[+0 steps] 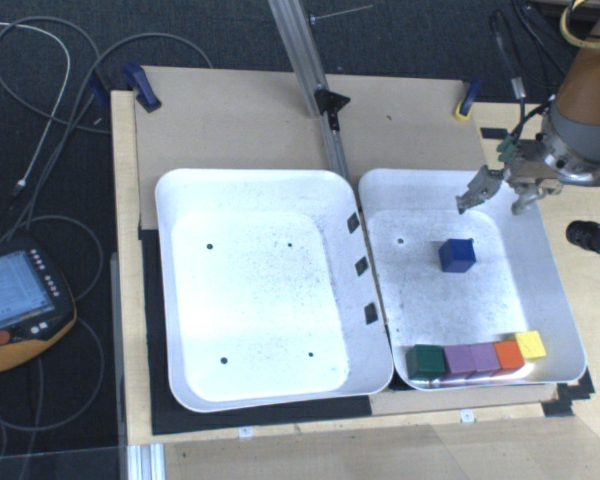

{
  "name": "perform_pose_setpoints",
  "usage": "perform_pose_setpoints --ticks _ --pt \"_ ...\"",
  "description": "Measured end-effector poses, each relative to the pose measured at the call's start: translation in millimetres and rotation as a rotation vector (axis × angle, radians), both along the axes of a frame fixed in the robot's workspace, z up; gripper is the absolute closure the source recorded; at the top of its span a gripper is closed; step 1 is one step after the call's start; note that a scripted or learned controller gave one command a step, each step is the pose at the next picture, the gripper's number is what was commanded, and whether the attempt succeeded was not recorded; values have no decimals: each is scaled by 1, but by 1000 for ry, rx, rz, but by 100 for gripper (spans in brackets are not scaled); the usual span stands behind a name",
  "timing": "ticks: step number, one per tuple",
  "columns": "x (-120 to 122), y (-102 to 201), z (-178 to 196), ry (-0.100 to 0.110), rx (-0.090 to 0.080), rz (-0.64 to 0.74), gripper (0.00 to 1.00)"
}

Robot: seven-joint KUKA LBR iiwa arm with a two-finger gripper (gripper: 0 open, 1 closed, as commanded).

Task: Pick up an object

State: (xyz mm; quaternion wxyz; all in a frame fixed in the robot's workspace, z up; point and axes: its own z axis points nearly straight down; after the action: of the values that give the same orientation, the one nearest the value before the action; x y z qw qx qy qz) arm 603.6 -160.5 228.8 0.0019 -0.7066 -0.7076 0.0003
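Over the far right corner of the right bin, claw hanging with fingers spread apart, nothing between them. Nearer the camera, on that bin's floor, blue cube sitting alone, apart from the fingertips. Along the near rim, touching in a row: green block, purple block, orange block, yellow block. Beside it on the worktop, left bin. Off the worktop's left edge, on the dark floor, handheld pendant with trailing cables
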Motion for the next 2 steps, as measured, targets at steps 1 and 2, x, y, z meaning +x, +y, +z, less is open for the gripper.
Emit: perform_pose_setpoints --ticks 1,2 --pt "-26 21 -109 -20 -8 -3 0" --pt "-24 21 -98 -26 -10 0 100"
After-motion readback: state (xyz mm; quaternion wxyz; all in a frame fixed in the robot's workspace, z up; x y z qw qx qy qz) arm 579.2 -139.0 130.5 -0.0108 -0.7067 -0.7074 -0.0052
